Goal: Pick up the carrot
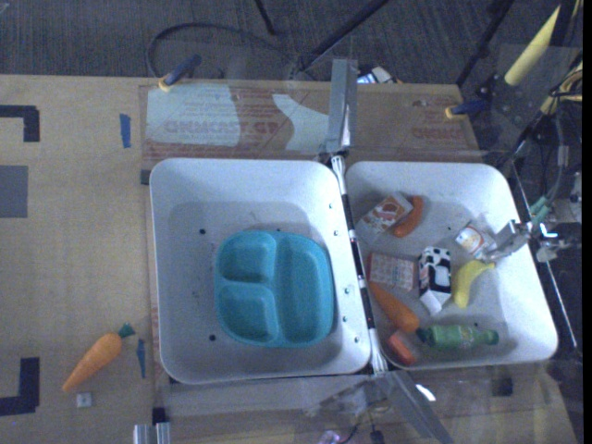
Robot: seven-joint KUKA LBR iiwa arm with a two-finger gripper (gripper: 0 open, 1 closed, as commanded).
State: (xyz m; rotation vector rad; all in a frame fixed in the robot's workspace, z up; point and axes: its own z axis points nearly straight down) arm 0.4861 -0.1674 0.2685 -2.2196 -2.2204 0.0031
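A fixed camera looks down at a slant on a wooden bench with two shallow white bins side by side. The left bin [176, 202] holds a teal divided tray [275, 287]. The right bin [499, 188] holds a scatter of toy food.

The gripper [507, 240] reaches in from the right, over the right bin's upper right part, just above a yellow banana [467, 281] and beside a small orange-topped item [470, 240]. It is small and blurred here, so I cannot tell how it is set, and nothing can be seen held in it.

The carrot [396, 310] lies in the right bin near the dividing wall, slanting down to the right. A red-orange piece [401, 347] lies just below it, and a green bottle [457, 337] lies just to its right. A printed card [392, 271] sits just above it, and a black-and-white carton [436, 271] is near. A second carrot [92, 360], with a green top, lies on the bench outside the bins at lower left, well apart from the arm.

Risks, as a judgement: the carrot in the bin is crowded, so a descent could clip the bottle or the red piece, or close on the wrong thing. An orange sausage-like item [409, 217] higher up could be mistaken for it. The carrot lies close to the bin wall, which may block one side of a grasp. Its tapered, smooth shape may slip out of a pinch.
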